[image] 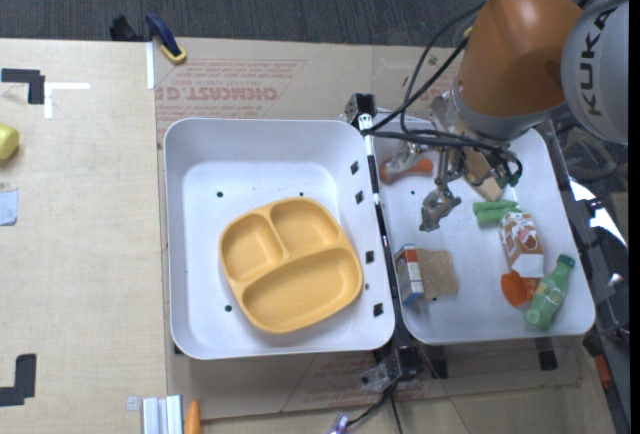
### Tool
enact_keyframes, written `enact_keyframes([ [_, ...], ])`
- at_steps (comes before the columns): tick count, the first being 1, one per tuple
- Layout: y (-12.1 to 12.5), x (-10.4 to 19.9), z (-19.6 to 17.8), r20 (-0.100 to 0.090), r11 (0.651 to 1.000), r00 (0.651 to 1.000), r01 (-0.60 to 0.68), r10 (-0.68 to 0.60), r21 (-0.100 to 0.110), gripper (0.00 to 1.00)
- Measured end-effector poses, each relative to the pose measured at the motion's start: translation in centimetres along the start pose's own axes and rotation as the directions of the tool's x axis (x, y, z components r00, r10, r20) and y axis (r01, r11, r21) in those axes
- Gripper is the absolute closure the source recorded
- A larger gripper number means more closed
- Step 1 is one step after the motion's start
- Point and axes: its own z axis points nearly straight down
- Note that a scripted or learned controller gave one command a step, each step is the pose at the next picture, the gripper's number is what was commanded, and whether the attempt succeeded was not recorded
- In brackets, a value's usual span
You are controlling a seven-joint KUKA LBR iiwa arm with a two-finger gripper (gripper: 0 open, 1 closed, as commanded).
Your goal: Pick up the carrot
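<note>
Where bench (80, 272) bears 2 bins (190, 252), cardboard (240, 87)

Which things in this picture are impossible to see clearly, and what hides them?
- Carrot, camera view: the arm and black cables cover most of it; its full length is hidden.
- Pincer, camera view: too small and dark to tell open from shut.
- Tan block, camera view: partly under the wrist, identity unclear.
- Yellow object, camera view: cut off by the left edge.
</note>
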Motion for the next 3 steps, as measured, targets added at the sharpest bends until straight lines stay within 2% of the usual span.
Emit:
enact_keyframes([
  [1,6.7,4.0,0.0,-0.002,0.962,0.962,0.274,-0.274,-0.002,0.0],
  [2,15.5,1.5,9.7,0.01,0.874,0.874,0.485,-0.485,0.005,0.0],
  [3,15.4,0.8,8.7,0.031,0.876,0.876,0.481,-0.482,0.018,1.0],
])
